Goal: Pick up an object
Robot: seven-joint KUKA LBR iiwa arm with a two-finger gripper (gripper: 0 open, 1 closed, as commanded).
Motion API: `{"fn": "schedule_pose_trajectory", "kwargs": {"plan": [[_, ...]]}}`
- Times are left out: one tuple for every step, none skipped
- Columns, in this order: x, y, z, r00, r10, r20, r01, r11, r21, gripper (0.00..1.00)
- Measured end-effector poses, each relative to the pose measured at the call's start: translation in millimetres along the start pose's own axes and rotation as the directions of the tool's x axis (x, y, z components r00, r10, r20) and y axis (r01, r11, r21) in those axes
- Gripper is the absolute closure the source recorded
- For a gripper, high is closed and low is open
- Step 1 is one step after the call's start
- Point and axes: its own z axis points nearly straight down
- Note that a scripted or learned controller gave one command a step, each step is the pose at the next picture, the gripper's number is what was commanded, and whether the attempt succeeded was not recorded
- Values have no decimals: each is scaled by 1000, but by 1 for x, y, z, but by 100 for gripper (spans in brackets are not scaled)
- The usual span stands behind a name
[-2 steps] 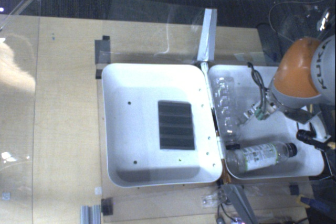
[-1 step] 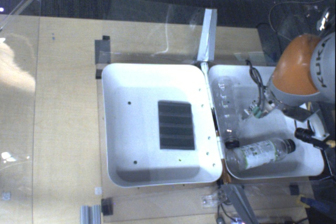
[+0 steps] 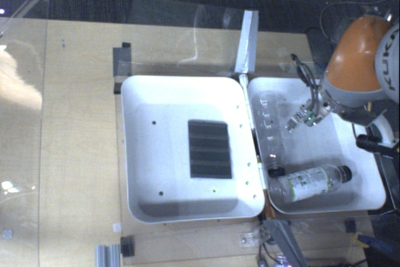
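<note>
The arm [image 3: 362,65] reaches in over the right bin [image 3: 369,197], its orange band sitting above the bin's two o'clock corner. Below the wrist, the gripper [image 3: 305,117] hangs over the bin's upper middle, a small cluster of metal and green parts pointing down and toward eight o'clock. Whether its fingers stand wide or narrow cannot be told at this size, and nothing shows between them.

The likeliest thing to pick is a clear plastic bottle [image 3: 309,181] lying on its side near the bin's front wall. From the gripper it lies toward six o'clock, well apart. Its long axis runs nearly from nine o'clock to three o'clock, tipped slightly up at the three o'clock end, with the dark cap [image 3: 275,171] at the nine o'clock end, close to the wall shared with the left bin [image 3: 144,134]. A second clear object [image 3: 269,125], hard to make out, lies along the right bin's nine o'clock wall.

The left bin carries a dark ribbed block [image 3: 210,149] near its middle, farther from the gripper.

The coming move seems to turn on travelling toward six o'clock and closing the fingers across the bottle's short width, not along its length.
</note>
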Motion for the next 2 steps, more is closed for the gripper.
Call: {"fn": "schedule_pose_trajectory", "kwargs": {"plan": [[0, 0, 0, 1000, 0, 0, 0, 1000, 0, 0], [-2, 15, 35, 996, -91, 2, 91, 996, -1, 0]]}}
